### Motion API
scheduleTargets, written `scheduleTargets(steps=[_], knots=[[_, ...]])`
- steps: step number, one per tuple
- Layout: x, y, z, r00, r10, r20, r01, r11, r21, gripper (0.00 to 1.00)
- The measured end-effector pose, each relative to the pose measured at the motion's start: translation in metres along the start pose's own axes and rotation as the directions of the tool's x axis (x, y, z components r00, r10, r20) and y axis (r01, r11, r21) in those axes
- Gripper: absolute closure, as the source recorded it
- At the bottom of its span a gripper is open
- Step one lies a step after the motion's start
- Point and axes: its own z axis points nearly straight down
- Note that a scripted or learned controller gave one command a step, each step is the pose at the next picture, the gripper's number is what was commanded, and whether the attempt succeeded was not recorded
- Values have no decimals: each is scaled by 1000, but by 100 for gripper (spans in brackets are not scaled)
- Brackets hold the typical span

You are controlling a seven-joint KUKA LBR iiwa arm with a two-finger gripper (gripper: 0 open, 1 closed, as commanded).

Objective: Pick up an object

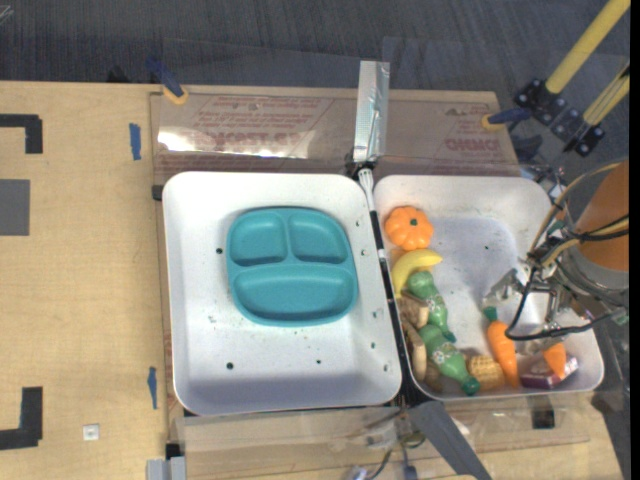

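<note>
The right white bin point(470, 208) holds toy foods along its left and front sides. There is an orange pumpkin point(409, 227), a yellow banana point(415, 264), a green vegetable point(423, 290), a green bottle shape point(456, 364), an orange carrot point(502, 349) and a purple piece point(546, 374). My gripper point(516, 298) hangs low over the right part of this bin, just above the carrot's top end. Cables cross in front of it. I see nothing held in it.
The left white bin point(200, 348) carries a teal divided plate point(292, 265). A metal strip point(371, 113) stands behind the wall where the two bins meet. The grey arm with its orange band point(605, 213) comes in over the right bin's right rim.
</note>
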Motion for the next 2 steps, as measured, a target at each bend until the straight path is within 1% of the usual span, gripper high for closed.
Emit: scheduleTargets(steps=[1,2], knots=[[0,-2,-11,1000,-3,0,3,1000,7,100],[-79,46,-48,999,38,-18,-38,999,-3,100]])
